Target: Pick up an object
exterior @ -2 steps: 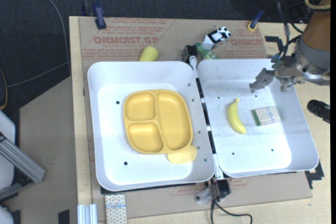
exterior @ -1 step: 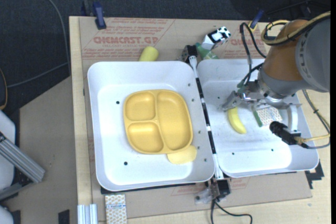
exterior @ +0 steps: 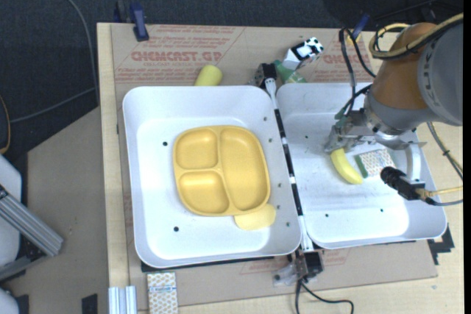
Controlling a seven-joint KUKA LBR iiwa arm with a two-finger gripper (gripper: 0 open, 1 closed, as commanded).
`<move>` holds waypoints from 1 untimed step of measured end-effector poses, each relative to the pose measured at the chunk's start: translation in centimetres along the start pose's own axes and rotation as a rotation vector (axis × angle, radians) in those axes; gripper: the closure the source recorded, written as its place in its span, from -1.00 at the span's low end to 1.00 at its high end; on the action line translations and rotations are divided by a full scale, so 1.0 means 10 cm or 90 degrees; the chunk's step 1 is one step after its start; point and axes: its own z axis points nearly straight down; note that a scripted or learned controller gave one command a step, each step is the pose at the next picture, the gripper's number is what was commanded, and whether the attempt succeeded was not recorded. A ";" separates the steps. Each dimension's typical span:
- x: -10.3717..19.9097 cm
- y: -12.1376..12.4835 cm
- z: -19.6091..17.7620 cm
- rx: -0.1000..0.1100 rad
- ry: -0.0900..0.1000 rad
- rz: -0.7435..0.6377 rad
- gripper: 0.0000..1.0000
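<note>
A wooden bench (exterior: 110,158) with red lettering printed across its far edge fills most of the scene, set on dark carpet. Two shallow white bins sit side by side on it, their inner rims touching. The left bin (exterior: 147,121) is the larger-looking one and holds a yellow divided plate (exterior: 221,171) with three compartments, lying flat near the bin's middle. A pale yellow flat piece (exterior: 256,218) pokes out from under the plate's near edge.

The grey arm (exterior: 441,77) with its orange band (exterior: 401,81) reaches in from the right and bends down over the right bin (exterior: 324,217). Its gripper (exterior: 347,137) hangs low over the far half of that bin. The wrist hides the fingers, so I cannot tell how wide they stand.

A yellow banana (exterior: 346,165) lies on the floor of the right bin, just below the gripper in this view and close beside it, angled toward the bin's near right. Whether they touch I cannot tell. Just right of the banana lies a small patterned packet (exterior: 374,161), green and white.

Outside the bins, on the bench's far side, a small yellow cylinder (exterior: 209,75) rests near the left bin's rim, and a black and white toy (exterior: 305,50) sits near the gap between the bins. A blue clamp (exterior: 137,21) grips the bench's far left edge.
</note>
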 end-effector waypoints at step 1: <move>0.57 -0.28 -0.87 0.000 0.000 -0.001 1.00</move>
